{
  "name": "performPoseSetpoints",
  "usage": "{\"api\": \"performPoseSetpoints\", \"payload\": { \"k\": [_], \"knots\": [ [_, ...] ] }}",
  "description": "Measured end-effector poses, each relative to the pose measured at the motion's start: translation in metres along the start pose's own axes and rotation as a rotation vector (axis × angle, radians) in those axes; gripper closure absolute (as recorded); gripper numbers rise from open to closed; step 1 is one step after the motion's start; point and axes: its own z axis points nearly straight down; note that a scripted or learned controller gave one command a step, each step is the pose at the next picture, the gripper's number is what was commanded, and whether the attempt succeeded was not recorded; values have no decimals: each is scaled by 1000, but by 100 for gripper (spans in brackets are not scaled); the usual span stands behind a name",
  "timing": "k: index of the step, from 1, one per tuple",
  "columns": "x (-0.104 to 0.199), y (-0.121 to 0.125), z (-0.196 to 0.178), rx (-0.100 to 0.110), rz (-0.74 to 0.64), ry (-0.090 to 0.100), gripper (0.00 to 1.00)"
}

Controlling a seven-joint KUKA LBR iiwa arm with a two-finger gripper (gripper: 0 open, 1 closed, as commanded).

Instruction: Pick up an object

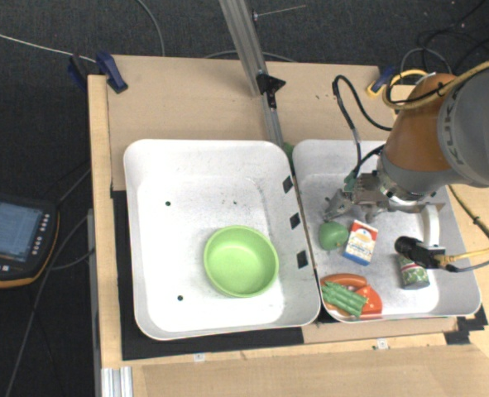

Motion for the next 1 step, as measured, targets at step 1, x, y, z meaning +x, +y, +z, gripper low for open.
{"api": "performPoseSetpoints", "payload": {
  "k": [1],
  "knots": [
    [0, 1, -12, -4, 0, 0, 100]
  ]
}}
